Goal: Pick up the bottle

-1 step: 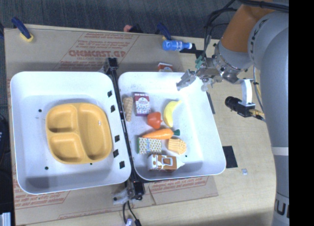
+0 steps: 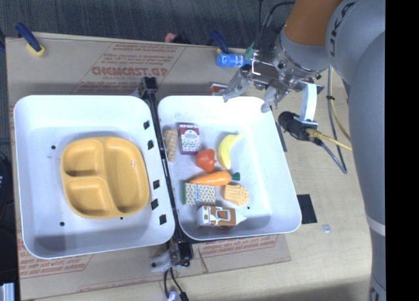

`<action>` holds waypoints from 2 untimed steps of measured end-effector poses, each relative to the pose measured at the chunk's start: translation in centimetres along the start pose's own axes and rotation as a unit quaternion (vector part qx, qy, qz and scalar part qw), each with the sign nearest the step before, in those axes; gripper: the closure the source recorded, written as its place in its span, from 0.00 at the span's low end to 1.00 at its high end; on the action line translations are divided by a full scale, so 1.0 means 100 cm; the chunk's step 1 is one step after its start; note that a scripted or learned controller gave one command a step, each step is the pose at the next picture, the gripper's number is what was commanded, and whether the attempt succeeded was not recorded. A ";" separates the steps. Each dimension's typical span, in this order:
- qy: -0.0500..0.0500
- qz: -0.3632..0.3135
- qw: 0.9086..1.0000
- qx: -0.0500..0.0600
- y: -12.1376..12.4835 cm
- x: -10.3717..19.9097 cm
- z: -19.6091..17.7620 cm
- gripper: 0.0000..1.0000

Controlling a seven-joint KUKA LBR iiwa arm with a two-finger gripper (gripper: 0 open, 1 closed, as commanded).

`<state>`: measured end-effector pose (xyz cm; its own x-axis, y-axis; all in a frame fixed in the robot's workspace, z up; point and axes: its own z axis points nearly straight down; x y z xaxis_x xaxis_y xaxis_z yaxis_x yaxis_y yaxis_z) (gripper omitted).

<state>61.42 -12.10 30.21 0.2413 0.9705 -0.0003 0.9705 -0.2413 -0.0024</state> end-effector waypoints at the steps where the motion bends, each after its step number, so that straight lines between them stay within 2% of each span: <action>1: 0.000 -0.003 1.000 0.002 0.000 0.000 -0.010 1.00; 2: 0.000 0.103 0.995 0.002 -0.050 -0.079 0.013 1.00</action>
<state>54.66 -18.60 28.89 0.4343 0.9008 -0.0017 0.9008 -0.4343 -0.0064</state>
